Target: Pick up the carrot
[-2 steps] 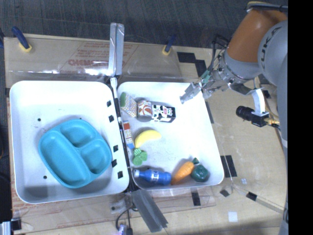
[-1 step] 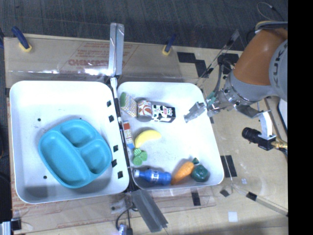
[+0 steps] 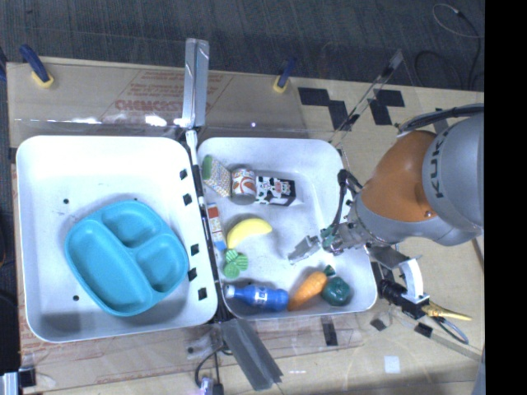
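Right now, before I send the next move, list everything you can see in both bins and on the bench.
Divided plate: 1, blue, left bin.
Carrot: 1, orange, right bin, near edge.
Dark green vegetable: 1, beside the carrot.
Bottle: 1, blue, lying left of the carrot.
Lemon: 1, yellow, right bin middle.
Small green toy: 1, below the lemon.
Cow-print carton: 1, black and white, far side.
Can: 1, brown and white, left of the carton.
Bins: 2, white.
Arm: 1, grey and orange.
Gripper: 1, above the carrot.
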Robot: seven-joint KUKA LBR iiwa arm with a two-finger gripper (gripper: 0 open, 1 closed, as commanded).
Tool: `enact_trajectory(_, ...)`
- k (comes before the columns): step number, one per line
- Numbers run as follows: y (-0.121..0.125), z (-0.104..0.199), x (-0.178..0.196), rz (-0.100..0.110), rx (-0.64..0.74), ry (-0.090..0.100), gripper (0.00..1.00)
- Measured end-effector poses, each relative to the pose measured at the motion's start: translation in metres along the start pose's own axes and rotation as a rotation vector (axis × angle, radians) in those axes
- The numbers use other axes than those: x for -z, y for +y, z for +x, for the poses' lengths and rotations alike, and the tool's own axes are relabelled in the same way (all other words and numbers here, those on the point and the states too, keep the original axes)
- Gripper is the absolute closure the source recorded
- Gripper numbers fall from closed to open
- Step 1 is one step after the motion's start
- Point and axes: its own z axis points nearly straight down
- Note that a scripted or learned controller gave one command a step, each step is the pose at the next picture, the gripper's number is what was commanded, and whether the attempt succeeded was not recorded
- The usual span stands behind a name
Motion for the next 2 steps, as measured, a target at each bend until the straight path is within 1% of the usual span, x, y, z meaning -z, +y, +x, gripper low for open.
enact_trajectory(1, 0.000, 0.000, 0.000, 0.000, 0.000, 0.000, 0.00)
enact_trajectory(2, -0.016, 0.004, -0.018, -0.003, 0.165, 0.000, 0.00)
